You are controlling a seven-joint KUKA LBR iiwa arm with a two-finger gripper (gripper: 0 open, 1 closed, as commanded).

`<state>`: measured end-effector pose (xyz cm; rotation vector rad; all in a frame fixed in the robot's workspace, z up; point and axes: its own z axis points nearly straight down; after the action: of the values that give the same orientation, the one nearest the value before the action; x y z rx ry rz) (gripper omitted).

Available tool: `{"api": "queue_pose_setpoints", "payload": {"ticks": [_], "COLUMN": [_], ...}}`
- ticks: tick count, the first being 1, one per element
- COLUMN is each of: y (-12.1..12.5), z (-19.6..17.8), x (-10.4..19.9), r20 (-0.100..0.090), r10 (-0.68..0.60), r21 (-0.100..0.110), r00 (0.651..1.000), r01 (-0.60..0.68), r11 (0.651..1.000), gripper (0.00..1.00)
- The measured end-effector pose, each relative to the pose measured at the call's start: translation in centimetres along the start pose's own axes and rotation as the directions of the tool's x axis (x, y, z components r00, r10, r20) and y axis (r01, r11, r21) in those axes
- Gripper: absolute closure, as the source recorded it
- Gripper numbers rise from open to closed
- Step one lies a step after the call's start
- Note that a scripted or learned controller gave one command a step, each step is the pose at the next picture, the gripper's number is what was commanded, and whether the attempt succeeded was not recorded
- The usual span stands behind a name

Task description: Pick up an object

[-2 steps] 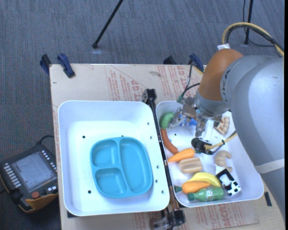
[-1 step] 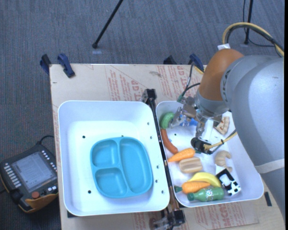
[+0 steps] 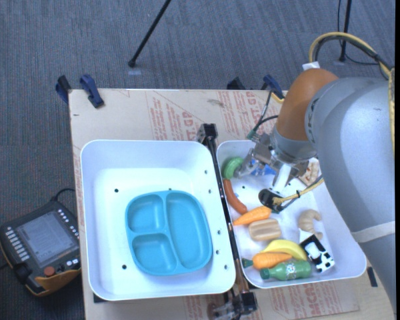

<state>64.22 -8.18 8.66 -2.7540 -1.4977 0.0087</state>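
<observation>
Grey arm (image 3: 360, 152) reaching in from the right, orange band (image 3: 300, 105) above the wrist. Gripper (image 3: 275, 177) low over the far half of the right bin (image 3: 357, 262), among cables. Cannot tell how wide it stands or whether anything is held.

Candidates for picking, all in the right bin:
- Green round piece (image 3: 231, 167) in the far left corner, just beside the gripper.
- Red pepper (image 3: 235, 197) along the left wall, near the green piece.
- Orange carrot (image 3: 252, 215) lying crosswise, its end touching the pepper.
- Tan bread slice (image 3: 265, 229) just beside the carrot, on the near side.
- Beige lump (image 3: 310, 219) toward the right wall.
- Yellow banana (image 3: 287, 247) nearer the front, a second small carrot (image 3: 265, 260) touching it on the left.
- Green bottle (image 3: 288, 270) lying flat against the front wall.
- Black-and-white piece (image 3: 318, 254) just right of the banana.

Left bin (image 3: 97, 179): blue divided plate (image 3: 168, 232) lying flat in the middle, three compartments.

Both bins side by side on a cardboard sheet (image 3: 160, 112). Blue clamps (image 3: 90, 90) at the far edge of the bench. Control pendant (image 3: 40, 245) on the carpet to the left.
</observation>
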Motion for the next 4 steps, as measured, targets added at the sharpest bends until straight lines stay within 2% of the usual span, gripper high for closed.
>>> {"api": "queue_pose_setpoints", "payload": {"ticks": [1,2,3,4], "y": [-0.2,0.3,-0.1,0.0], "z": [-0.1,-0.1,0.0,-1.0], "x": [-0.1,-1.0,0.0,0.1], "r20": [0.000,-0.001,0.002,0.000], "r10": [-0.269,0.019,0.073,0.071], "r21": [-0.005,-0.005,0.002,0.001], "r00": [0.963,1.000,0.997,0.998], "r01": [0.269,-0.019,-0.073,-0.071], "r11": [0.963,1.000,0.997,0.998], "gripper": [0.00,0.00,0.00,1.00]}}
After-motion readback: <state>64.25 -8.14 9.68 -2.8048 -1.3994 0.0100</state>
